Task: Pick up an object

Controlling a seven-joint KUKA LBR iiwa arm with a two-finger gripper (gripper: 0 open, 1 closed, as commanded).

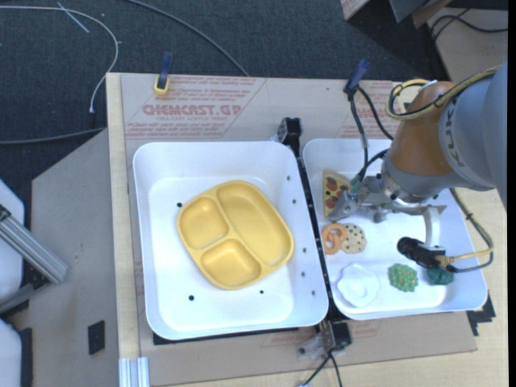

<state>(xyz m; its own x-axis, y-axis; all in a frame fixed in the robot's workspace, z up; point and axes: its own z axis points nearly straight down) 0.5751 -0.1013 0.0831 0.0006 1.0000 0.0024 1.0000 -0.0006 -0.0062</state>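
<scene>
You've got two white bins: left bin (153, 216) holds one yellow divided tray (235, 233). Right bin (459, 297) holds one pizza slice (332, 188), pretzel (331, 238), cookie (353, 237), white piece (357, 285), broccoli (403, 277). Gripper (355, 202) sits over the bin; fingers' state unclear. Pizza slice at its 10 o'clock, close.

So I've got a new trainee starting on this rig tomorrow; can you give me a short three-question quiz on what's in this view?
1. True or false: the yellow divided plate lies in the left bin.
2. Which item sits nearest the front edge of the right bin? A) pizza slice B) white fried egg C) pretzel
3. Fill in: the green piece beside the egg looks like ____.

Key: 1 true; 2 B; 3 broccoli. The gripper hangs over the right bin, near the pizza slice.
</scene>
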